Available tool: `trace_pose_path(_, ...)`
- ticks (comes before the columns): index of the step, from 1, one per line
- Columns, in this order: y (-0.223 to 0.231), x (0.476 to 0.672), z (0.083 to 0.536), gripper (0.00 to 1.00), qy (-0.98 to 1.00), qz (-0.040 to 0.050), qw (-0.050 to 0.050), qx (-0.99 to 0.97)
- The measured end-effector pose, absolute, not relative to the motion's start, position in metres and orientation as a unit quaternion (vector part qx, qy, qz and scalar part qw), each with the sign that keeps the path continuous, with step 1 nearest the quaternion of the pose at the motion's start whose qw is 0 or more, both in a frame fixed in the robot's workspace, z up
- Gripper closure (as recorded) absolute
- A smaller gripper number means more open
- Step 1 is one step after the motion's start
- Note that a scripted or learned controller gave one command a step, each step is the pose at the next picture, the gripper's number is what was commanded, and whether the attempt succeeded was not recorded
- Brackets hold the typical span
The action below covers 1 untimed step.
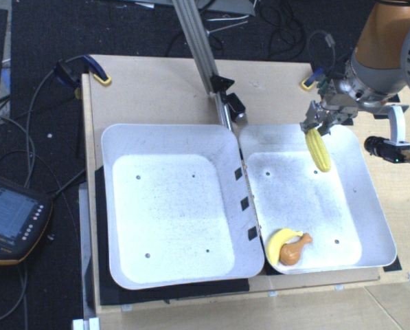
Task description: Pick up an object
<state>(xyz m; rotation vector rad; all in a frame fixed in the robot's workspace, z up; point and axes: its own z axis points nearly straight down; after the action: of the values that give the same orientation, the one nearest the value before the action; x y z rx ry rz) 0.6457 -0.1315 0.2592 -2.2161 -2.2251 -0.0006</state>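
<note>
A yellow corn cob (319,150) hangs upright over the back of the right bin (369,205), its top end between the fingers of my gripper (319,128), which is shut on it. The cob's lower end points down toward the bin floor. At the bin's front edge lie a yellow banana (281,240) and, touching it on the right, an orange drumstick-shaped toy (292,250).
The left bin (122,184) sits beside the right one, with a row of black clips (246,201) along the seam. A slanted metal post (201,47) rises behind the bins. Clamps mark the bench's back corners. A teach pendant (9,218) lies far left.
</note>
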Motion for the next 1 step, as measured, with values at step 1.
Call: trace_pose_path(1, -0.0871, 0.6408, 0.2488, 1.00, -0.708, 0.0001, 0.001, -0.706)
